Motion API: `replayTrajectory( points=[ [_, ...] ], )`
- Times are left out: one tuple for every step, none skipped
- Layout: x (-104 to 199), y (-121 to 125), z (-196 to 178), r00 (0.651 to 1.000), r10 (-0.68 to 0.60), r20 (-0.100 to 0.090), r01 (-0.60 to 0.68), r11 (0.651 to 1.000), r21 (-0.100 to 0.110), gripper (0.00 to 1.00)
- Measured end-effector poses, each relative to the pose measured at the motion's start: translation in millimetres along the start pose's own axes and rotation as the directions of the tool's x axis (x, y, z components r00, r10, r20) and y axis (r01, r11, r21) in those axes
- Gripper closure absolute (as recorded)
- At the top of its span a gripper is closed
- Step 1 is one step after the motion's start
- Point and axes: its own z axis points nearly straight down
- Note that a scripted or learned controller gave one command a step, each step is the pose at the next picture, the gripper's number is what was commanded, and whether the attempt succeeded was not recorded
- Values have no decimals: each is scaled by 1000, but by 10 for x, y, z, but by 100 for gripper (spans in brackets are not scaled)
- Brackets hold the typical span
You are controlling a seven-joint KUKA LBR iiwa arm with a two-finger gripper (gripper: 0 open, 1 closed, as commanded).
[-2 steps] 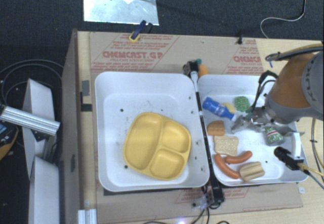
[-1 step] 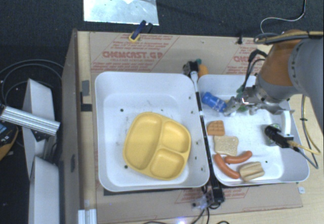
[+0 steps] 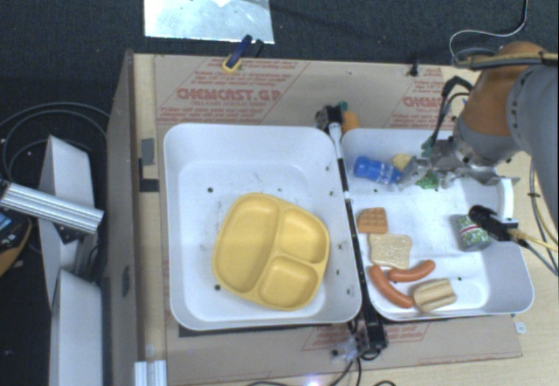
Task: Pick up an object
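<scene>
We note a yellow divided plate (image 3: pixel 272 251) in the left bin (image 3: pixel 188 201). The right bin (image 3: pixel 515 284) holds a blue bottle (image 3: pixel 376 170), waffle (image 3: pixel 372 220), toast (image 3: pixel 390 250), sausages (image 3: pixel 400 280) and a bun (image 3: pixel 434 294). The pincer (image 3: pixel 425 171) sits low by the bottle; we cannot tell its state.

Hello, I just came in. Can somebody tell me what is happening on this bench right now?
A grey robot arm reaches in from the right over the right bin. Its gripper is low at the back of that bin, close to a blue bottle; whether it holds anything cannot be seen. The bin also has toy food: a waffle, a toast slice, two sausages, a bread roll and a small can. The left bin holds a yellow divided plate.
</scene>
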Motion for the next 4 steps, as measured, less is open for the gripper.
replayTrajectory(
  points=[
    [72,365,75,1000,-2,8,2,1000,29,0],
    [116,374,-12,1000,-6,-1,6,1000,28,100],
    [116,374,-11,1000,-7,-1,7,1000,28,0],
    [308,-129,-318,1000,0,-1,0,1000,0,0]
  ],
)
